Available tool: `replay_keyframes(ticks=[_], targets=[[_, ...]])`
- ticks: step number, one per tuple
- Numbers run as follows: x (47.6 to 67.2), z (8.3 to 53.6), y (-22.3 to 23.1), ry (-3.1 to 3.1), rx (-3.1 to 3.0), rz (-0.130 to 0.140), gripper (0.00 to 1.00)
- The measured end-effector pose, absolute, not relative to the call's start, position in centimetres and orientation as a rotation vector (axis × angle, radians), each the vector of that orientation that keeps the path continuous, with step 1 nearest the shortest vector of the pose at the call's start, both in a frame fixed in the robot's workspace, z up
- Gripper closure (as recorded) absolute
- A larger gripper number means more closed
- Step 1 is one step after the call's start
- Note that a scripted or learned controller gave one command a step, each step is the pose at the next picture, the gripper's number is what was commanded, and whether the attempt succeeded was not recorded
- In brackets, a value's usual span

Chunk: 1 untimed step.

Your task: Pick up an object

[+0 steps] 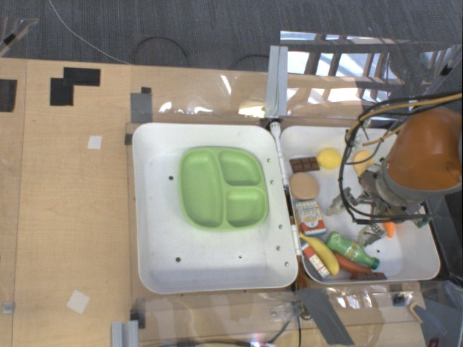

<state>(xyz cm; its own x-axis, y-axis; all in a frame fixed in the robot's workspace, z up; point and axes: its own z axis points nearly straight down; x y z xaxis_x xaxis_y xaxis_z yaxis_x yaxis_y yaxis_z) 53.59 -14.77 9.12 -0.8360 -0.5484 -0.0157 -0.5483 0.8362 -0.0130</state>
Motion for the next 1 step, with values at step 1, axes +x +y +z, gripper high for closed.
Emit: replay_keyframes(ticks=[1], targets=[[61.57,8.85,-18.52,3.027,-0.790,-0.008,0.00]])
